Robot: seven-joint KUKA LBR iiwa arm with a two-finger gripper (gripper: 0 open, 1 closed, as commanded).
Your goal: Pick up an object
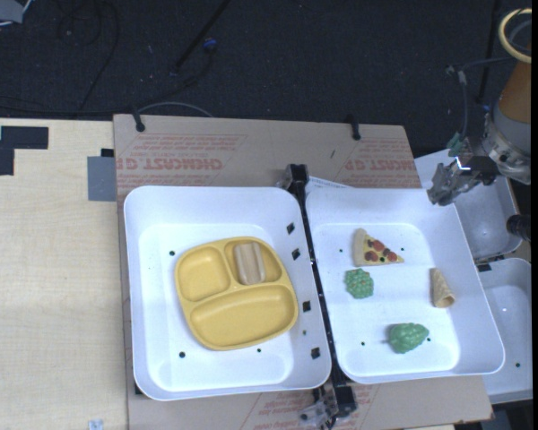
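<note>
nothing picked up yet: the gripper (445, 186) hovers just past the right bin's (471, 240) far right corner, nothing visibly held, the pizza slice (375, 249) waiting inside the bin, untouched.

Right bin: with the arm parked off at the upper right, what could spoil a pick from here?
The gripper sits above the right bin's far corner, away from every item. The cone lies close to the bin's right wall, so a finger might strike that wall. The pizza slice lies flat and could slip out of a pinch. The two green pieces look lumpy.
</note>
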